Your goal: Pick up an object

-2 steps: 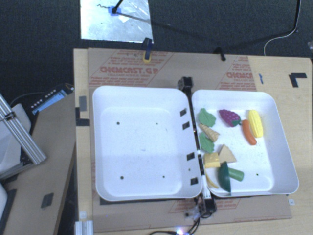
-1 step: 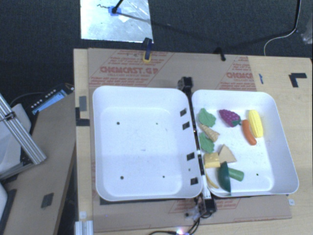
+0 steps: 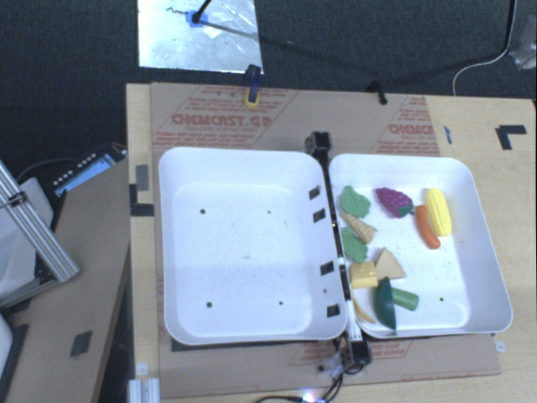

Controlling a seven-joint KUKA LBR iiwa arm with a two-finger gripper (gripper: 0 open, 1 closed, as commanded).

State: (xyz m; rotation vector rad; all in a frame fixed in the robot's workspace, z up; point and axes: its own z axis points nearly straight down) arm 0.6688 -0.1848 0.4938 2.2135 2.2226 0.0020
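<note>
Over in the right bin, the toy food is seen gathered up. Purple grapes, a yellow corn cob and an orange carrot are laid near the far side, corn and carrot touching. Green leafy pieces are pressed along the left wall, and a dark green cucumber is set by the near edge. The left bin is placed alongside. The arm's pose and the claw's state cannot be told.
</note>
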